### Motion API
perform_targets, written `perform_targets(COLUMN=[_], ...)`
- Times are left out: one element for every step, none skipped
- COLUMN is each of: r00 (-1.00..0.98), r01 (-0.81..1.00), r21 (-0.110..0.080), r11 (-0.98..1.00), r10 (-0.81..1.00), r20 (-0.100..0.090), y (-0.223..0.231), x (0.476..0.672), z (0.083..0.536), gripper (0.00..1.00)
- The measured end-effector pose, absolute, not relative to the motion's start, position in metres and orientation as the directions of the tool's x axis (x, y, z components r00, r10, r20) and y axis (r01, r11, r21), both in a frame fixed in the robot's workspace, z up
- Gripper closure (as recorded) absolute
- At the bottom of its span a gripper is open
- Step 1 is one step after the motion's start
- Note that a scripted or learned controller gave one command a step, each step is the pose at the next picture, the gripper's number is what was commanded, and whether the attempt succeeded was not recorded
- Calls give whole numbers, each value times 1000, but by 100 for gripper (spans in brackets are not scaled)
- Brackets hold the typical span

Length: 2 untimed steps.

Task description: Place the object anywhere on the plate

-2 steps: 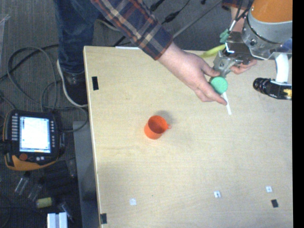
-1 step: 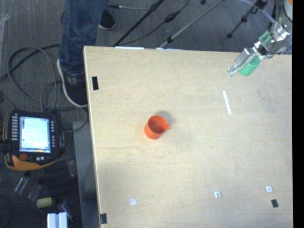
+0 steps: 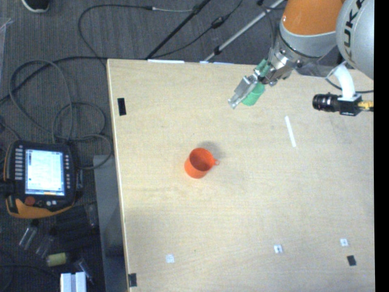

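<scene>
Camera view gives you a slanted look down on a pale wooden bench top (image 3: 243, 224), with the arm (image 3: 322, 11) coming in from the upper right, its orange band bright above the wrist. Your gripper (image 3: 241, 98) hangs over the far part of the bench, tilted down toward the left, with a green object (image 3: 255, 92) lying between its fingers; the fingers look closed around that object, though the tips are small and a little blurred, so take that as likely rather than sure. Nearer you, well apart from the gripper, an orange cup (image 3: 199, 162) stands upright on the bare wood (its handle points right). A thin white strip (image 3: 290, 131) lies on the bench to the right of the cup, and a few small black and white markers sit near the edges. Off the bench on the left floor you can see a teach pendant (image 3: 42, 175) with a lit screen, amid looping black cables (image 3: 55, 96).
</scene>
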<state>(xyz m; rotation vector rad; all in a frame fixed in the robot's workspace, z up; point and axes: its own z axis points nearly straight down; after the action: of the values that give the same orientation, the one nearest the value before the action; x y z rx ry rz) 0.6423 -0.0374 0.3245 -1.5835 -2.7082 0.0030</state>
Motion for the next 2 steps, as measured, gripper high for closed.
perform_targets(r00=[-264, -523], r01=[964, 852], r21=[-5, -4], r11=[264, 523], r10=[964, 852], r20=[0, 0], y=[28, 86], x=[657, 662], z=[431, 431], gripper=[100, 100])
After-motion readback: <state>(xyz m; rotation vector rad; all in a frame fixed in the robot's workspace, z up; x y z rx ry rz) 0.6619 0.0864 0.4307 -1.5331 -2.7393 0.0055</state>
